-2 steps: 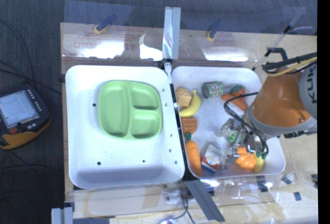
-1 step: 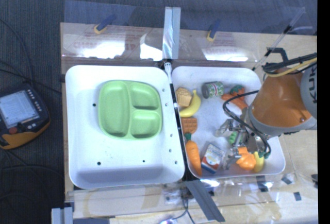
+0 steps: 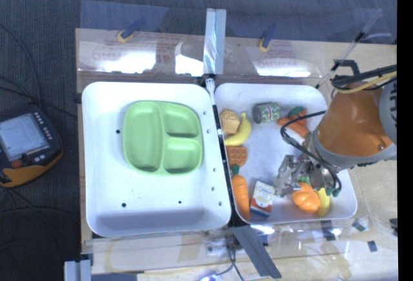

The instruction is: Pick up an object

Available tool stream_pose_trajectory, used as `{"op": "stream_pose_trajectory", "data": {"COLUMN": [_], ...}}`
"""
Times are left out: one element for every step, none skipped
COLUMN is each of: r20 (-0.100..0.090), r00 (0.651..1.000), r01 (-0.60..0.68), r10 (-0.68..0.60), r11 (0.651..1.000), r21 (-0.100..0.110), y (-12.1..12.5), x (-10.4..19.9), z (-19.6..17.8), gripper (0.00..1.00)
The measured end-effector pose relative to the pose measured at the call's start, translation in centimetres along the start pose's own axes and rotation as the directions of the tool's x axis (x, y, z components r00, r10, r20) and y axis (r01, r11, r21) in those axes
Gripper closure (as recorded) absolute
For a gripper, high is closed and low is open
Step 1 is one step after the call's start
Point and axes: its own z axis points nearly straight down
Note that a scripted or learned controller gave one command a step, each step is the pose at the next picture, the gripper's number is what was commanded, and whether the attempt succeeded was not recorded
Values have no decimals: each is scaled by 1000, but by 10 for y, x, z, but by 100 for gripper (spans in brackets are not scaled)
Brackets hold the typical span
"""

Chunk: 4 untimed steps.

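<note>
Camera view: the gripper (image 3: 294,176) hangs low over the right bin (image 3: 271,156), toward that bin's 4 o'clock corner, with the arm's orange band (image 3: 353,123) above it at about 1 o'clock. Whether it is spread or pressed together I cannot tell; the metal parts blur into one another, and nothing can be seen pinched there.

The nearest candidate for the pick is the orange fruit (image 3: 306,199), which lies just beside the gripper at roughly its 5 o'clock, touching or nearly touching a yellow piece (image 3: 323,201) on its far side. It is roundish, slightly longer along the 10-to-4 line (a judgement from a small, partly hidden shape).

At the gripper's 8 o'clock, a little farther off, sits the small carton (image 3: 261,199), and beyond it the carrot (image 3: 240,190), whose long axis runs 12 to 6 along the bin's left wall. The banana (image 3: 240,132) and the can (image 3: 266,111) lie well apart toward 11 o'clock.

The left bin (image 3: 103,163) bears the green divided plate (image 3: 161,136), far off at 9 o'clock.

The coming move most likely turns on a short shift toward 5 o'clock onto the fruit.
</note>
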Motion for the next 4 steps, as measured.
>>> {"op": "stream_pose_trajectory", "data": {"r20": [-4,18,-5,-8], "r00": [977,977,1000,999], "r01": [212,212,15,-51], "r10": [-212,-212,-15,51], "r11": [977,977,1000,999], "r21": [-8,3,-4,-4], "y": [-72,-72,-43,-69], "x": [-33,-40,-116,-42], "z": [11,8,15,12], "gripper": [100,0,0,0]}}
